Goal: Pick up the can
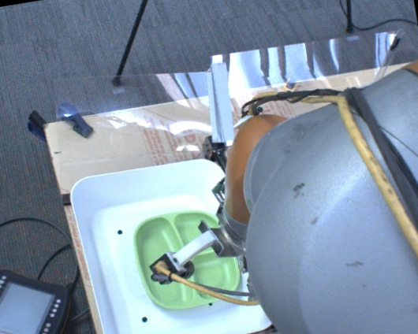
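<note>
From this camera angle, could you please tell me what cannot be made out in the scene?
1. Right side of the bench, camera view: covered by the grey arm, so whatever lies there is hidden.
2. Green plate: its right edge runs under the arm.
3. White bin: its right wall is hidden by the arm.
4. Where the can lies: cannot tell.
5. Bench front: cut off by the lower edge.
</note>
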Controlling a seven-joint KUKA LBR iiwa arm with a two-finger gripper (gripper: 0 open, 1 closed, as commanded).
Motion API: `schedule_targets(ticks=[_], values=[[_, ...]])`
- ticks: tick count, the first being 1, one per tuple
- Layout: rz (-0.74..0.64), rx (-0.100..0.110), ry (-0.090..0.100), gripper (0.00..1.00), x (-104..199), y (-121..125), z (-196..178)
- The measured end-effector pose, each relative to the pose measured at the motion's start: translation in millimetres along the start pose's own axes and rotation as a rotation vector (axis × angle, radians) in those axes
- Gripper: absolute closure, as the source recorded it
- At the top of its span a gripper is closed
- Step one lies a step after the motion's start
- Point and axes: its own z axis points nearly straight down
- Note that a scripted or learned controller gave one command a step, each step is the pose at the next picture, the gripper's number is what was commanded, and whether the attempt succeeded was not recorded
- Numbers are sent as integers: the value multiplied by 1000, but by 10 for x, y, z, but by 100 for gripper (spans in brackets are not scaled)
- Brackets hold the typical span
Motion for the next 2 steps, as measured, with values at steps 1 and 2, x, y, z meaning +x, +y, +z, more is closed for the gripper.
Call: schedule_targets(ticks=[1, 2], values=[[45, 1, 5, 0, 314, -464, 561], [-151, 0, 2, 0, 328, -480, 615]])
